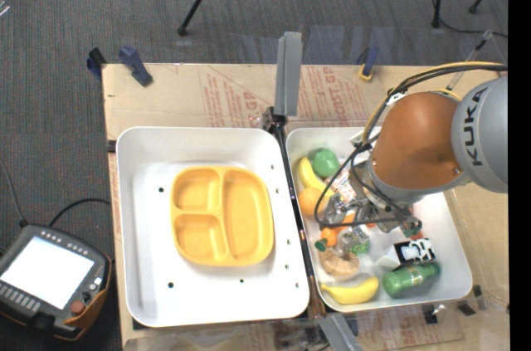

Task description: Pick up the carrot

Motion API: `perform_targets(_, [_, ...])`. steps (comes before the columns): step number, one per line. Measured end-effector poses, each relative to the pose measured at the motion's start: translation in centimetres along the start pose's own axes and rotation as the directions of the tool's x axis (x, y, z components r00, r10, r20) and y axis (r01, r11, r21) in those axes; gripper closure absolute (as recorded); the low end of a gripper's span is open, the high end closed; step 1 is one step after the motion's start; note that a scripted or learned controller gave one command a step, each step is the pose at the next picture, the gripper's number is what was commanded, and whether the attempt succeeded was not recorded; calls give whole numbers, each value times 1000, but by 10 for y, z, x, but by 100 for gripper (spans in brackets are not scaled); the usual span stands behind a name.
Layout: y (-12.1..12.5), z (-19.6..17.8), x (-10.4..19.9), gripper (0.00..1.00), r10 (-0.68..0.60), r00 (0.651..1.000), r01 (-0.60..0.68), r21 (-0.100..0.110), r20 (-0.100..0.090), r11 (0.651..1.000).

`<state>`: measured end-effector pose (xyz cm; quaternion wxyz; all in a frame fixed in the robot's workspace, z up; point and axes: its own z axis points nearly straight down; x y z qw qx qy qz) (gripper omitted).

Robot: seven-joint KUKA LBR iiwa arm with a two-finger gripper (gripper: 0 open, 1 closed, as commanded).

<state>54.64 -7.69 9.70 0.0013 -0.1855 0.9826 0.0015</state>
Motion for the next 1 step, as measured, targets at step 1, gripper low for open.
perform_targets(1, [83, -92, 12, 100, 139, 990, -139, 2, 4, 990])
